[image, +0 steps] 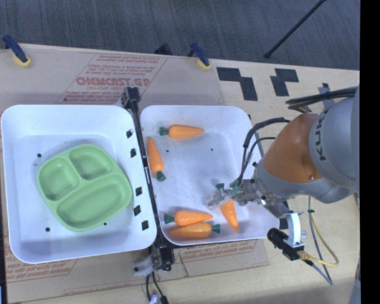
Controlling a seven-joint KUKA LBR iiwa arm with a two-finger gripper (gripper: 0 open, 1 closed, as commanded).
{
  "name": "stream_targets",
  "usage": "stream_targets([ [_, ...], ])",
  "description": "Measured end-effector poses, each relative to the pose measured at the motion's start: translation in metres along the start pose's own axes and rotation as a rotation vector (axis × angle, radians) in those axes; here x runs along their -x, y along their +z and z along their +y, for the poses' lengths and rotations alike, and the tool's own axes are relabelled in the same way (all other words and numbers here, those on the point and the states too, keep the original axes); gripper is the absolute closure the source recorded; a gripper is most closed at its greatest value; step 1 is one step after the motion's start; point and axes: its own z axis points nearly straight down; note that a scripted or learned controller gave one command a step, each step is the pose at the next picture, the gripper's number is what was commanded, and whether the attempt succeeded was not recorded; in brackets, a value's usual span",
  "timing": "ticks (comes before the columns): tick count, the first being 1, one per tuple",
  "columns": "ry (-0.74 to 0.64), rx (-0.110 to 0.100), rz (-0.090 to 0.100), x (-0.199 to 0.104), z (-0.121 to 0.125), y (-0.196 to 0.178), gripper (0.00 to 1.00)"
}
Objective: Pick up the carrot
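Note:
Several orange carrots with green tops lie in the right bin [240,122]. One [183,132] lies near the far wall, one [155,157] along the left wall, and two [191,218] [191,231] side by side at the near wall. A shorter carrot [230,213] lies at the near right, pointing toward the front. My gripper [227,196] is low in the bin, right over that short carrot's top end and touching or nearly touching it. The grey wrist with its orange band [291,157] hangs over the bin's right wall.
The left bin [19,170] holds a green divided plate [84,185]. A black divider [139,163] runs between the two bins. Cables [250,147] loop from the wrist over the right bin's right edge. Blue clamps [200,54] hold the cardboard at the back.

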Motion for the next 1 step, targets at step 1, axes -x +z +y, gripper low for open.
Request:
stream_targets([
  [1, -0.005, -0.001, 0.001, -0.0004, 0.0004, -0.0100, 1.00],
])
